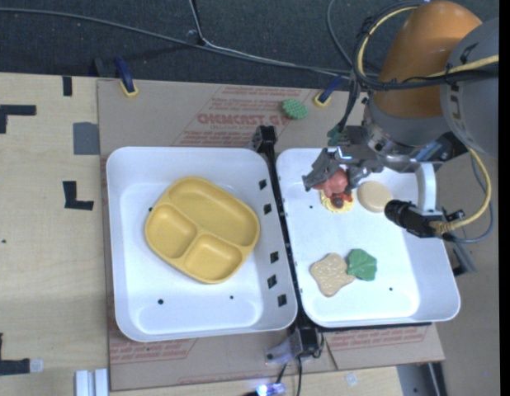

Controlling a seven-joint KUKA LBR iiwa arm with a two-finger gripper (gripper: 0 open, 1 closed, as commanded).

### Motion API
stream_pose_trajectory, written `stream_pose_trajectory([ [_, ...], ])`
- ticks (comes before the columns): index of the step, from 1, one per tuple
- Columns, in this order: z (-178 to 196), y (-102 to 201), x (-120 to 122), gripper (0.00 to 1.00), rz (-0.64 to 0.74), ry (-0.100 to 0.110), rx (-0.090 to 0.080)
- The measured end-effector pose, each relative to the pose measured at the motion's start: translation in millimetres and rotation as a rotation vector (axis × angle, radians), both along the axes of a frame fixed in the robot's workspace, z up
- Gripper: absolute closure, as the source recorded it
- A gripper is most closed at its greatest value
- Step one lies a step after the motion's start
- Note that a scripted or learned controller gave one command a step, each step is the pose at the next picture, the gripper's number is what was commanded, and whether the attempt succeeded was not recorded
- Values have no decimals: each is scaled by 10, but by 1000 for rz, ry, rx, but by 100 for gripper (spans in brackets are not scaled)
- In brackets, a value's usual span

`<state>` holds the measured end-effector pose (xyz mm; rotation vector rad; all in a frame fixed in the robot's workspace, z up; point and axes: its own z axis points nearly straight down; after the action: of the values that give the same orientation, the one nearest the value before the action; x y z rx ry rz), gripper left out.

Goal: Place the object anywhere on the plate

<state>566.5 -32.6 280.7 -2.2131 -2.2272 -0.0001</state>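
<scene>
Gripper (336, 176) down in the right bin (403, 299), fingers seemingly clamped on a red and yellow toy (337, 195) at the bin's upper part — hard to be sure from this angle. Beige disc (374, 196) just beside it. Tan toast piece (328, 273) and green leaf (361, 264) near the bin's front. Yellow divided plate (202, 228) sits in the left bin (131, 304).

even overhead light, soft picture

bright, diffuse light is falling from above, washing out the white bins (123, 304) and hiding their surface detail. faint shadows are sitting under the plate (202, 228) and the arm (420, 56). fine detail is looking soft and grainy; the dark background is staying dim.
</scene>
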Motion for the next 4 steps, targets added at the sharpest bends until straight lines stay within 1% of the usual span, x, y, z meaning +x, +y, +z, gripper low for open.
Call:
stream_pose_trajectory([
  [1, -17, 514, 16, 100, 0, 0, -1],
  [2, -255, 1073, -35, 100, 0, 3, -1],
  [3, -282, 1660, -40, 100, 1, 1, -1],
  [4, -386, 2112, -110, 100, -1, 3, -2],
])
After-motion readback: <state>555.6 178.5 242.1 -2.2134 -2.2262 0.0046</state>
